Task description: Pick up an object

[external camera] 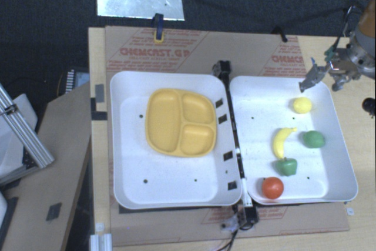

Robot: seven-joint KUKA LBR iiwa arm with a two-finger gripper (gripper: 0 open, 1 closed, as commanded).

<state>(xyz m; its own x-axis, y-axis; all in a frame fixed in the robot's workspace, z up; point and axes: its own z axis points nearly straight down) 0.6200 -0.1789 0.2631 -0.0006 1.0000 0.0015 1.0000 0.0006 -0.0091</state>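
My gripper (323,76) hangs over the far right corner of the right bin (258,126), its two dark fingers spread apart with nothing between them. One fingertip (305,86) points down toward the bin floor, just above the lemon (302,105) without touching it.

The lemon is a small, round, pale yellow fruit, smooth and matte, sitting alone on the white floor. Nearer the camera from the lemon lies a banana (282,141), bright yellow and curved, with its dark end down by a green pepper (287,167). The pepper is lumpy and shiny, touching or nearly touching the banana's lower tip. Just to the right of the banana is a rounder green fruit (314,139), apart from the lemon. Farthest from the lemon, against the bin's near rim, sits a red-orange tomato (272,187), glossy and round.

Left of the lemon, across the divider, the left bin (129,173) carries a yellow three-compartment plate (180,122), lying flat.
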